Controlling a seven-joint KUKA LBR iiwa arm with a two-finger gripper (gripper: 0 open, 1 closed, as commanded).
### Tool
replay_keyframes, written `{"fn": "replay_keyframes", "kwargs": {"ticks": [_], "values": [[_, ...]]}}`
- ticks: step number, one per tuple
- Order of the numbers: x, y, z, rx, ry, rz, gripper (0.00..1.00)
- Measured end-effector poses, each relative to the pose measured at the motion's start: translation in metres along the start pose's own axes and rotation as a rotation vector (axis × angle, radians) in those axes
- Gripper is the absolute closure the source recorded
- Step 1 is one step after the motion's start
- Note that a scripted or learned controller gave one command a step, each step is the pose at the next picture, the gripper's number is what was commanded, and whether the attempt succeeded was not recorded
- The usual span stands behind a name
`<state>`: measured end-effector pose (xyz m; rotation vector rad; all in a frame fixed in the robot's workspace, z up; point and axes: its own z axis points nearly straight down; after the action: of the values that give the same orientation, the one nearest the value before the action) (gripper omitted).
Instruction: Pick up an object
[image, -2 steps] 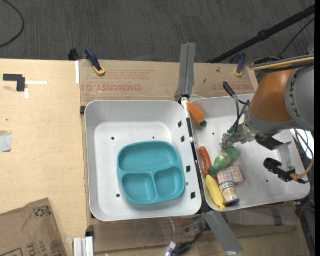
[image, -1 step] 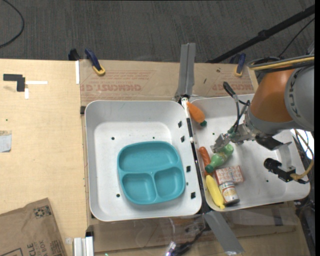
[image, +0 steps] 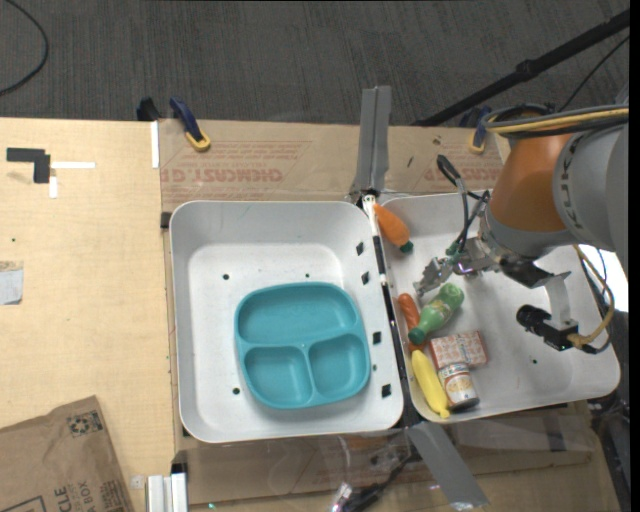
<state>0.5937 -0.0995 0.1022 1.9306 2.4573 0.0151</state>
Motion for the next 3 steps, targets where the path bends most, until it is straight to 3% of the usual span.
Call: {"fn": "replay_keyframes", "kwargs": {"ticks": [1,3], "values": [[-0.001,-0.030,-0.002,-0.011,-0.002,-0.034,0.00],[-0.010,-0.016,0.001,0.000,0.003,-0.114,0.00]]}}
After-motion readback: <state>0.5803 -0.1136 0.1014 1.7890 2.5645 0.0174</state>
